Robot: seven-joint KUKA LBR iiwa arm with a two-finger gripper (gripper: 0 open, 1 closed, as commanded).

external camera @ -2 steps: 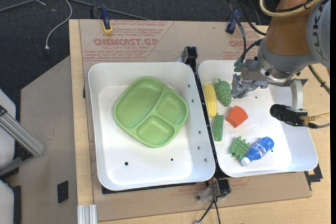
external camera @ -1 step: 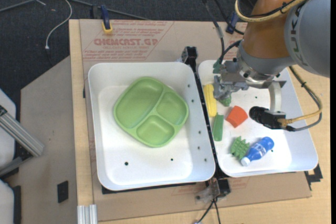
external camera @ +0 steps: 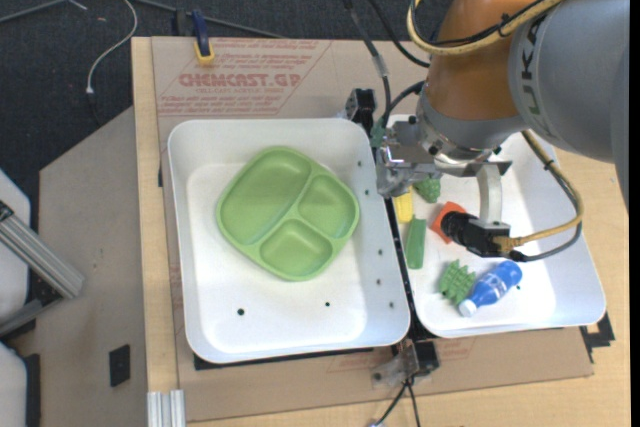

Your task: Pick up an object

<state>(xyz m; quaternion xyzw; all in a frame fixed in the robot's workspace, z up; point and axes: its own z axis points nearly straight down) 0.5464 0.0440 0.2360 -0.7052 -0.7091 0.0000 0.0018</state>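
Observation:
My gripper (external camera: 398,171) hangs low over the left side of the right bin (external camera: 560,300), close to the wall between the two bins. The arm's orange wrist band hides most of it. Just below it lie a yellow object (external camera: 402,207) and a long green object (external camera: 413,244). A small green piece (external camera: 429,187) and an orange object (external camera: 449,214) sit to its right. Nearer the front lie a spiky green toy (external camera: 456,280) and a blue bottle (external camera: 494,286) with a white cap. Nothing can be seen held.
The left bin (external camera: 200,315) holds a green divided plate (external camera: 288,211). Both bins rest on a cardboard sheet (external camera: 240,75). The arm covers the back of the right bin. Cables run behind the bins.

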